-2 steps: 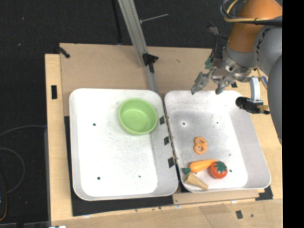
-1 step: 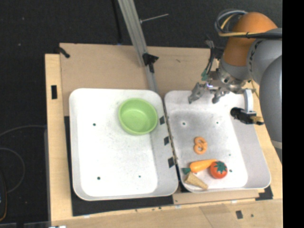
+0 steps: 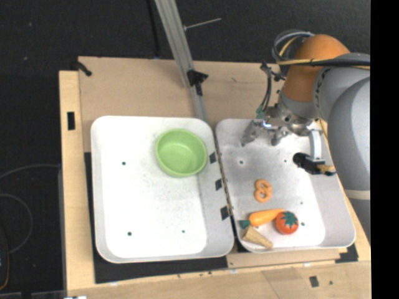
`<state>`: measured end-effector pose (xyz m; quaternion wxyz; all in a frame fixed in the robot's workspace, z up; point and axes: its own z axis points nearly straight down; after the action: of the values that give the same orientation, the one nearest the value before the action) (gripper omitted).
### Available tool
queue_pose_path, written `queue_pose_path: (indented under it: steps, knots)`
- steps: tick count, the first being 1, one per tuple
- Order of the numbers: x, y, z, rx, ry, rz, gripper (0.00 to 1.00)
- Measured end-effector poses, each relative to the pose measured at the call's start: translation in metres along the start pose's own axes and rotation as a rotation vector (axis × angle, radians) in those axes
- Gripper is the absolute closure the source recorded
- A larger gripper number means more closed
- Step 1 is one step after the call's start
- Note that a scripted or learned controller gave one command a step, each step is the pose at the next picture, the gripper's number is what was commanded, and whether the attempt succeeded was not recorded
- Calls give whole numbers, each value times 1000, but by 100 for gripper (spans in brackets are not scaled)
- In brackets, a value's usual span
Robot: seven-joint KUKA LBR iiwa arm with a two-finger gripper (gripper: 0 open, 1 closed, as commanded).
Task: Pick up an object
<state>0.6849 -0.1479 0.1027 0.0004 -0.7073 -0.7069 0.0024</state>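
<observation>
My gripper (image 3: 262,134) hangs over the far end of the right bin (image 3: 246,167), its two grey fingers spread apart with nothing between them. Nearer the front of that bin lie an orange pretzel-shaped piece (image 3: 263,190), an orange carrot (image 3: 265,217), a red tomato (image 3: 287,222) and a tan wedge (image 3: 257,237). All of these lie well in front of the gripper and apart from it. A green bowl (image 3: 181,152) sits upright in the far part of the left bin (image 3: 149,220).
A slanted metal pole (image 3: 177,39) runs down from the top to the gap between the bins at their far edge. The grey arm (image 3: 346,123) covers the right bin's far right corner. The wooden bench (image 3: 124,86) surrounds both bins.
</observation>
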Motion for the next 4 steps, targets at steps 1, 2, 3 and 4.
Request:
queue_pose_path:
  steps: [1, 2, 3, 4]
  knots:
    - [-1, 3, -16, -10, -4, -2, 100]
    - [-3, 0, -61, -10, 2, 0, 100]
    - [-6, 0, -123, -8, 2, -1, 100]
    - [-5, 3, -168, -11, 2, -3, 100]
